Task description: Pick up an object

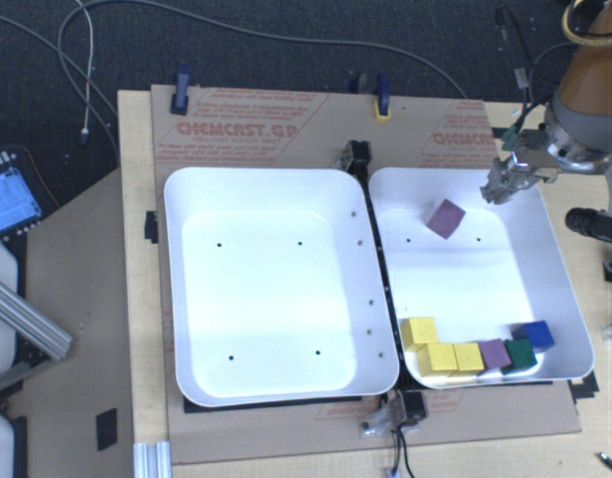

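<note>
A purple block (446,218) lies alone in the upper part of the right bin (544,257). Along that bin's near edge sits a row of blocks: yellow ones (437,347), a purple one (494,353), a green one (521,354) and a blue one (535,335). My gripper (502,184) hangs over the right bin's far right corner, up and to the right of the lone purple block and apart from it. Nothing shows between its fingers.
The left bin (176,267) lies beside the right one on a cardboard sheet (276,122) held by blue clamps (180,89). A black clip (357,154) sits between the bins at the far edge. Cables (77,28) run over the dark floor at the left.
</note>
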Available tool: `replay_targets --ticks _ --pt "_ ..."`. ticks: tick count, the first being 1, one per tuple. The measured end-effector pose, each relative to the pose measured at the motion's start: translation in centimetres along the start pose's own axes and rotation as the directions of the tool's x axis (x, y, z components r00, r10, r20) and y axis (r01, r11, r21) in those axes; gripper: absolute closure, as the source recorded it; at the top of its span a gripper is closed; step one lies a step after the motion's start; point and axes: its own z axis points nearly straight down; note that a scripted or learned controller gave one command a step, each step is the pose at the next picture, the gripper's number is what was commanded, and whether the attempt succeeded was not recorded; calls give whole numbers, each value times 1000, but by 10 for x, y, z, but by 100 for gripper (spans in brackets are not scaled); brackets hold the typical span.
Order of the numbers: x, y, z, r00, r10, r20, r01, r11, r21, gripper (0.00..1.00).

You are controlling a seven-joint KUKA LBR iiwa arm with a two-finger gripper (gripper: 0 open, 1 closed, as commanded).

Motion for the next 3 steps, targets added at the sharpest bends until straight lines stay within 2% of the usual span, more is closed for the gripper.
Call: replay_targets --ticks 1,3 --pt "0 1 -54 1000 0 0 0 1000 -1 100" --pt "110 -23 -41 1000 -4 -3 4 1000 5 100"
